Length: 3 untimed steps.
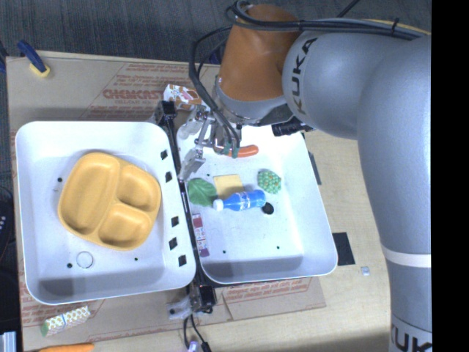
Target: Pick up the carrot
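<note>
The carrot [247, 151] is a small orange piece with a green end, lying at the back of the right bin [308, 248]. Its green end sits right at the edge of my gripper [212, 138], which hangs over the bin's back left corner just beside the carrot. The grey arm and its orange band cover the bin's back edge above it. The wrist hides the point where the gripper meets the carrot, so whether the two touch is unclear.
In the right bin lie a green leafy toy [201, 191], a yellow block [227, 184], a blue bottle [242, 201] and a green spotted ball [269, 181]. A yellow divided tray [110, 199] fills the left bin [29, 218].
</note>
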### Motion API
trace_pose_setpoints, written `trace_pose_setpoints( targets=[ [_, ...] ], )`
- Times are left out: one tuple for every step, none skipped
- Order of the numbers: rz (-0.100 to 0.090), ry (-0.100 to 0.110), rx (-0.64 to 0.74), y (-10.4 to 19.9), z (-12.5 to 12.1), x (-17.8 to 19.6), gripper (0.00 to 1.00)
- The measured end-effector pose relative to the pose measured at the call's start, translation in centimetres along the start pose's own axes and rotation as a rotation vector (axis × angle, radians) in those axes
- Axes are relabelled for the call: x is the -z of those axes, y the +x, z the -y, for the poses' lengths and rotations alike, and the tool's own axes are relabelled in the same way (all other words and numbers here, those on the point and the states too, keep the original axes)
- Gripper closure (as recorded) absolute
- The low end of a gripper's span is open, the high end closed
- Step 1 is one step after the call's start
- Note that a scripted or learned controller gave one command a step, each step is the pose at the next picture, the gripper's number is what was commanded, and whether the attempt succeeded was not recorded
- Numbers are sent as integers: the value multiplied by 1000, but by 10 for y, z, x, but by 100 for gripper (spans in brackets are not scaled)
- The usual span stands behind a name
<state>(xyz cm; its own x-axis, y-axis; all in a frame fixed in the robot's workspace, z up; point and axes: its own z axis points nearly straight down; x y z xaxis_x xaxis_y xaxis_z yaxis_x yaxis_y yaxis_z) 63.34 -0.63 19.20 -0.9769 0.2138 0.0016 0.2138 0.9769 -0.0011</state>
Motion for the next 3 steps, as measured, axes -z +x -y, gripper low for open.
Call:
trace_pose_setpoints(
  targets=[
    [5, 0, 276, -20, 17, 0, 0],
    [0, 0, 499, -2, -24, 0, 0],
    [5, 0, 661, -17, -34, 1, 0]
  ],
)
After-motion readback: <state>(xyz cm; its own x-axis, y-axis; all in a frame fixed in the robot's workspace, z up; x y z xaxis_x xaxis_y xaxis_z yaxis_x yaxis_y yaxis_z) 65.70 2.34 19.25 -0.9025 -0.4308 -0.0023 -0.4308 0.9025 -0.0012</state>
